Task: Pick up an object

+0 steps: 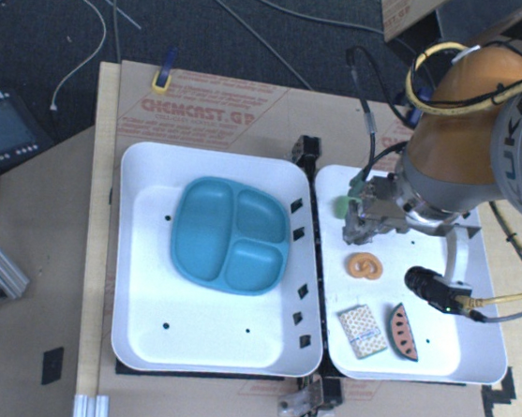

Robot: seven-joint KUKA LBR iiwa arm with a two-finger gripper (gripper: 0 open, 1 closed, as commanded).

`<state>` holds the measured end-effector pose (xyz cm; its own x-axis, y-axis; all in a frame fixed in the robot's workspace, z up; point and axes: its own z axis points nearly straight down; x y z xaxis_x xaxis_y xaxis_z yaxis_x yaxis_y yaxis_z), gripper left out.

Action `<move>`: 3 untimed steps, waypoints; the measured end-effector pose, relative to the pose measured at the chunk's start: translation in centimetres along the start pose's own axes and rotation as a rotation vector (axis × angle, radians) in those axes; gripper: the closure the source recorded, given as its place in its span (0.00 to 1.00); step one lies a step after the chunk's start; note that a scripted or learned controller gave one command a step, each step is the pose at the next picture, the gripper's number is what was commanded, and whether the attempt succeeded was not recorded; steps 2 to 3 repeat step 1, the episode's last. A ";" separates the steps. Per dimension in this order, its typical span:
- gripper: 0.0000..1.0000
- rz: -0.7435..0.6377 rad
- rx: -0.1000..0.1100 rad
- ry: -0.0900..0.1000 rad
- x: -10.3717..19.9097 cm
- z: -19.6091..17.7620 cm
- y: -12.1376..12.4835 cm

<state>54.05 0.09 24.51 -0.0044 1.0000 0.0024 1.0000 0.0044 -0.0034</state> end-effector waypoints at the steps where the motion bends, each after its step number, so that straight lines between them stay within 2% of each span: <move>1: 1.00 -0.002 -0.001 0.001 5.2 -0.6 -1.4; 3: 1.00 -0.002 -0.001 0.001 5.2 -0.6 -1.4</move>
